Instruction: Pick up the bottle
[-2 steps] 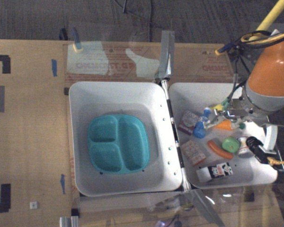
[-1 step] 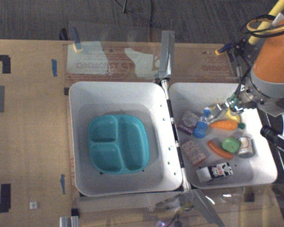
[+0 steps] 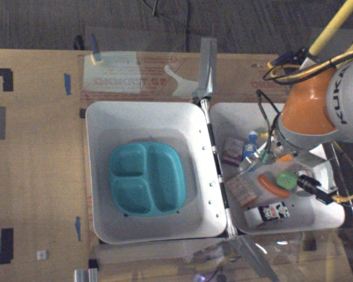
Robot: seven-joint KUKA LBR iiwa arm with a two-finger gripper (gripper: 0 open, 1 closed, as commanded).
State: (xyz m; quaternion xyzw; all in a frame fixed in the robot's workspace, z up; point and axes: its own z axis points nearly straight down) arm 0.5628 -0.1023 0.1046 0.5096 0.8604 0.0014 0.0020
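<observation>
Teal divided plate [image 3: 147, 178] in left bin [image 3: 100, 122]; carton [image 3: 269, 212] in right bin [image 3: 232, 117].

Both bins white: left bin [image 3: 100, 134], right bin [image 3: 235, 119]. Left bin holds a teal divided plate [image 3: 147, 178]. Right bin contents: small bottle [image 3: 250, 145] with blue cap and pale body; orange-red carrot-shaped item [image 3: 273, 187]; green round piece [image 3: 286, 180]; white carton [image 3: 270, 212] with black cow patches; dark maroon packet [image 3: 233, 151]; pinkish-brown packet [image 3: 242, 191]. Arm [image 3: 317, 110] grey with orange band. Bench [image 3: 35, 175] tan, with black corner marks and blue tape strips. Yellow rod [image 3: 335, 19] at upper right.
</observation>
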